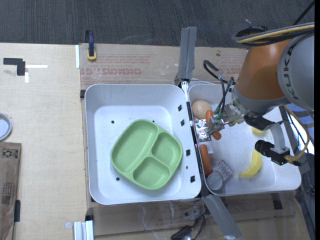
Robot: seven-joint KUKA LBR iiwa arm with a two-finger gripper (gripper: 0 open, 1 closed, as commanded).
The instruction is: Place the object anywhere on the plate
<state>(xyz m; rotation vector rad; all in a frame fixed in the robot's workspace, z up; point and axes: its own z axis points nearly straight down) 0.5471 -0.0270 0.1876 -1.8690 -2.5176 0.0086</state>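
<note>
Green three-part plate (146,154) in middle of left bin (95,134), room all round. Carrot (210,122) pinched in gripper (214,126) by right bin's (287,181) nine o'clock wall. Egg (200,108) at eleven, hot dog (205,159) at six.

Bright, even overhead light; the white bins (100,149) glare slightly, shadows stay soft and short, focus is fairly sharp, the dark floor beyond the worktop (40,109) looks grainy
</note>
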